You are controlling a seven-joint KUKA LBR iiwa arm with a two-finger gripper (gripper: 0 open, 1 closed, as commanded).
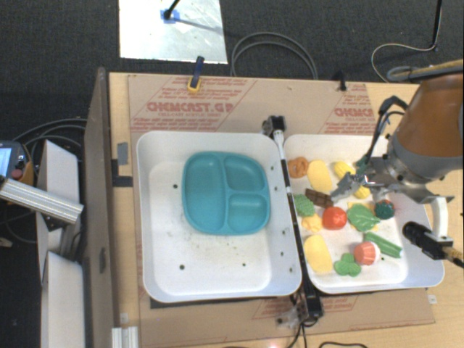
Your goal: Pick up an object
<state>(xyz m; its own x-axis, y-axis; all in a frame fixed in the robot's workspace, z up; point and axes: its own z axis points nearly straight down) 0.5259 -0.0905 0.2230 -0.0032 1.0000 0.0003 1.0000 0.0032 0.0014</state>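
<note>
The toy foods lay heaped in the right-hand bin: a red tomato near the middle, a green leafy piece just beside it, a yellow lemon-like lump and a brown piece toward the far edge, a dark brown bar between them, another yellow piece nearer me, and a pink-red strawberry touching a green stalk. The pincer hung low over the far side of that pile, close above the tomato; whether its fingers were spread or closed I could not tell, and nothing showed between them. The left bin held a teal divided plate, lying flat. Both bins sat side by side on the cardboard-covered counter.
</note>
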